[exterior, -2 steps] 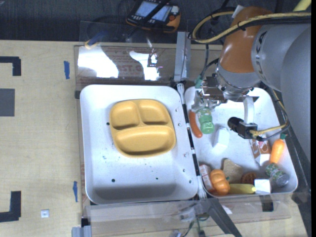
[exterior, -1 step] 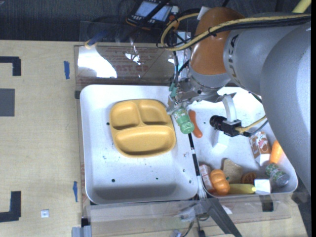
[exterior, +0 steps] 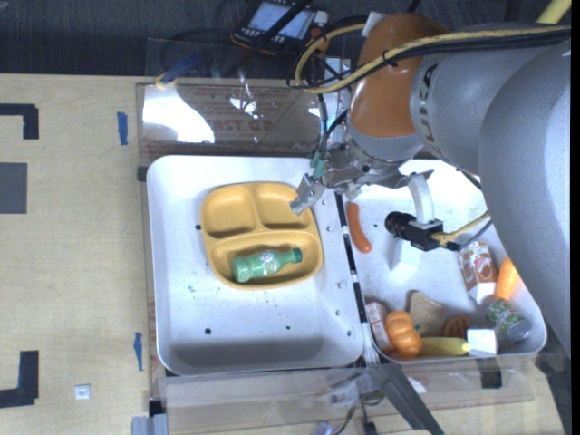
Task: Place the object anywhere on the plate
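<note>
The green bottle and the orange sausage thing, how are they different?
The green bottle lies in the yellow plate in the left bin; the orange sausage lies on the floor of the right bin. The bottle is green with a white label; the sausage is plain orange-red. The bottle lies almost crosswise; the sausage points up the picture. Both lie flat.

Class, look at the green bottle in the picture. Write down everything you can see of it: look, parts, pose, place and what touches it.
The green bottle is small, glossy and plastic-looking, with a pale label round its body and a narrower neck ending in a cap. It lies on its side, neck pointing toward the right bin. It rests in the long front compartment of the yellow divided plate, which sits in the left white bin. It touches the plate alone; the end effector hangs apart from it, over the plate's far right corner.
</note>
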`<state>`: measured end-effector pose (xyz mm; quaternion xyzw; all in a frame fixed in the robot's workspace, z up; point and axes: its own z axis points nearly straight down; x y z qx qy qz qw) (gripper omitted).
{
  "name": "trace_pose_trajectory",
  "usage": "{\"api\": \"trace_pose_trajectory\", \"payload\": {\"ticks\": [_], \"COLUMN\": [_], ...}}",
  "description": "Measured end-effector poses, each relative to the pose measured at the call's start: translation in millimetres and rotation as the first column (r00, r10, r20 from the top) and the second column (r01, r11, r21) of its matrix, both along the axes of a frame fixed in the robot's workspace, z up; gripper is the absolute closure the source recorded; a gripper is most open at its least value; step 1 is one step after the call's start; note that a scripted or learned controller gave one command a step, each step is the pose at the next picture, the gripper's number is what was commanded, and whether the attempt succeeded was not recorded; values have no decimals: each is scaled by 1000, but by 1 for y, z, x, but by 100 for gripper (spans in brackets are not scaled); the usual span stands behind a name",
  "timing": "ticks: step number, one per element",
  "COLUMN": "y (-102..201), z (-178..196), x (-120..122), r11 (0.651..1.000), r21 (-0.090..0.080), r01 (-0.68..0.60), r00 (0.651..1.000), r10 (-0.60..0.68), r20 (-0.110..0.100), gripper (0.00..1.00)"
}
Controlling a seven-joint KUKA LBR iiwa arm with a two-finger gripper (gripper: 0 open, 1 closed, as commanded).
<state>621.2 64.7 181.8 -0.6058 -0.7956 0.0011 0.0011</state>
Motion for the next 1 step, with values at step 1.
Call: {"api": "trace_pose_trajectory", "payload": {"ticks": [1], "y": [56], "z": [46], "x": [-17], "r11": [966], "r21": [-1], "r01": [259], "r00": [966], "r10": [-259], "r20": [3], "gripper": [0]}}
